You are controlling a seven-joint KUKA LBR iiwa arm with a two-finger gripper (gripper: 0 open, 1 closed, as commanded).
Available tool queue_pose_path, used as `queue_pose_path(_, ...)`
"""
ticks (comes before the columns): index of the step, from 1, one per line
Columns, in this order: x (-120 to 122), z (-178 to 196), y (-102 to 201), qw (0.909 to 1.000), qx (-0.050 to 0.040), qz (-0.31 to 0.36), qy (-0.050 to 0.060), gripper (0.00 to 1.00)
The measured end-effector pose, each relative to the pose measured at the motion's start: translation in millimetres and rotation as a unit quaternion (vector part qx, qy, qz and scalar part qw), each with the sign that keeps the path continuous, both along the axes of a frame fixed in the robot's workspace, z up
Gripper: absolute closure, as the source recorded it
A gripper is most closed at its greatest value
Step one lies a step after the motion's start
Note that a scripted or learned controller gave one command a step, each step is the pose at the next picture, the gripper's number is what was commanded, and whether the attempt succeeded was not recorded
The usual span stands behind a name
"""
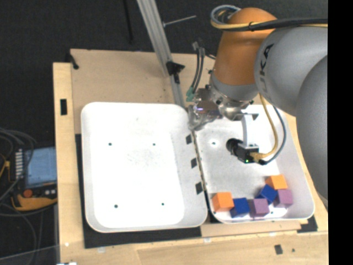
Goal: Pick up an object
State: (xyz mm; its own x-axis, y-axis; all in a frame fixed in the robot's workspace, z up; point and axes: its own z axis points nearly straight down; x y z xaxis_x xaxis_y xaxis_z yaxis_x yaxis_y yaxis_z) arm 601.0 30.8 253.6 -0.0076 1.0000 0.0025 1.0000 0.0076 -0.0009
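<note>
Our gripper [201,111] sits at the far left corner of the right bin [218,169], just beside the rim that this bin shares with the left bin [132,159]. From this slanted view we cannot tell whether it is spread or pressed together. Above it we see the orange band of our arm [242,43], which reaches in from the right.

The things we might pick up all lie well apart from the gripper, at the opposite, near end of the same right bin, with bare white floor between them and it. They are six small cube-shaped blocks, two of each colour, in matte solid tones.

The left orange block [223,201] is closest to the shared rim. The left blue block [240,207] touches its right side, and the left purple block [260,207] follows just beside that, the three forming a row along the near wall.

Behind and to the right of this row, the right blue block [268,193] sits turned at an angle. The right orange block [277,181] lies just beyond it, farther from the near wall. The right purple block [285,197] is at the right end of the cluster, close against the blue one.

Both bins rest on a pale wooden surface [121,76].
</note>
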Motion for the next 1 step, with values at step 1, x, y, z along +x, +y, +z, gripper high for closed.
queue_pose_path(1,-10.7,-12.4,60.2,1.0000,-0.0007,0.000,0.001,1.00)
